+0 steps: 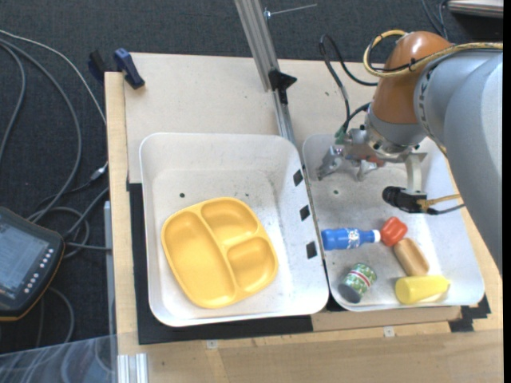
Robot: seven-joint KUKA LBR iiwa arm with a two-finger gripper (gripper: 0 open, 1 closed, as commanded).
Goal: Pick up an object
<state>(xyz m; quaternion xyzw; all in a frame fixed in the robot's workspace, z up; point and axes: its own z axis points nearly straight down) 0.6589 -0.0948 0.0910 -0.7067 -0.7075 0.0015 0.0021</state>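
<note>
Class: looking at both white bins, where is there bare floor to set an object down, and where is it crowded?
Left bin: bare strip behind the yellow tray. Right bin: bare patch between gripper and blue bottle. Crowded at its front.

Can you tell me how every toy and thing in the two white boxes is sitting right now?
yellow divided plate: flat, right way up, in the left bin.
blue bottle: lying on its side in the right bin, white cap pointing right.
orange-capped tan piece: lying down.
yellow block: lying by the front wall.
small green-and-white can: tipped on its side.
end effector: over the right bin's back end, holding nothing I can see.
</note>
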